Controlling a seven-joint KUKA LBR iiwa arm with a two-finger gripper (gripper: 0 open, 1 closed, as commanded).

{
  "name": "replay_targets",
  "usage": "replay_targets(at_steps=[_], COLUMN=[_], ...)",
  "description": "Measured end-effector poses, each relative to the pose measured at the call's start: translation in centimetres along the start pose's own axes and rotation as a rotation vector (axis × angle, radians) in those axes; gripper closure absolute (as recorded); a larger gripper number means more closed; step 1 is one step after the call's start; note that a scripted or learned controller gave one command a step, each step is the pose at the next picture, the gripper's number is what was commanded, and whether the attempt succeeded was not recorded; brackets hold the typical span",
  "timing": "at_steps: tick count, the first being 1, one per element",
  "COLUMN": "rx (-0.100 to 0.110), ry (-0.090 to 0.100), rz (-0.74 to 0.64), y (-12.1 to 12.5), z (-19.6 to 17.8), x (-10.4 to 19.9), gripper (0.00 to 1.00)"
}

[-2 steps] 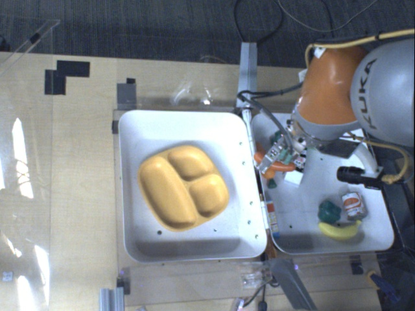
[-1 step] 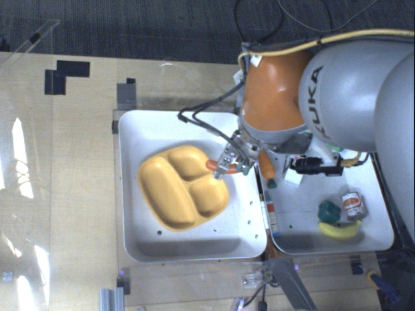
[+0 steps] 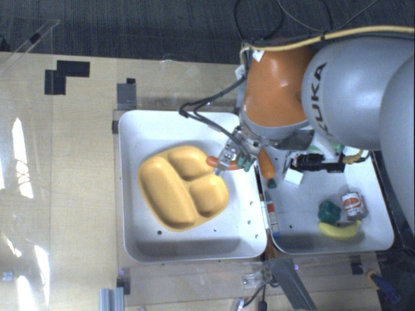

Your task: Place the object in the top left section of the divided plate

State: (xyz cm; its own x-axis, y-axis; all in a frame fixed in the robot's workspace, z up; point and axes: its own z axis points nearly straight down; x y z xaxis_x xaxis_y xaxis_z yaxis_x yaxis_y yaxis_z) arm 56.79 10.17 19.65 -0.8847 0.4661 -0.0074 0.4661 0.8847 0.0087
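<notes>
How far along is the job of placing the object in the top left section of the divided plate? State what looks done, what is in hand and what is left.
Done: the arm has carried the gripper to the right rim of the yellow divided plate in the left bin. In hand: a small orange object sits at the gripper's tip, though an actual grip cannot be confirmed. Left: the plate's sections look bare, so placing and releasing remain.

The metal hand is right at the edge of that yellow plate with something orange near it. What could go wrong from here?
The gripper sits at the right rim of the divided plate, where an orange object peeks out. It is small and mostly hidden, so it may not be firmly held and could fall short of the intended section or roll into the left bin. The gripper is also low and close, so it might nudge the plate.
</notes>
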Motion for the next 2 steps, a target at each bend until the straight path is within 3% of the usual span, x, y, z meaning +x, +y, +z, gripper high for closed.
replay_targets(at_steps=[1,2], rx=[-0.004,0.005], ry=[-0.004,0.002], rz=[0.000,0.018], y=[0.2,-2.7], z=[-1.1,-3.3], x=[-0.2,-0.4], gripper=[1.00,1.00])
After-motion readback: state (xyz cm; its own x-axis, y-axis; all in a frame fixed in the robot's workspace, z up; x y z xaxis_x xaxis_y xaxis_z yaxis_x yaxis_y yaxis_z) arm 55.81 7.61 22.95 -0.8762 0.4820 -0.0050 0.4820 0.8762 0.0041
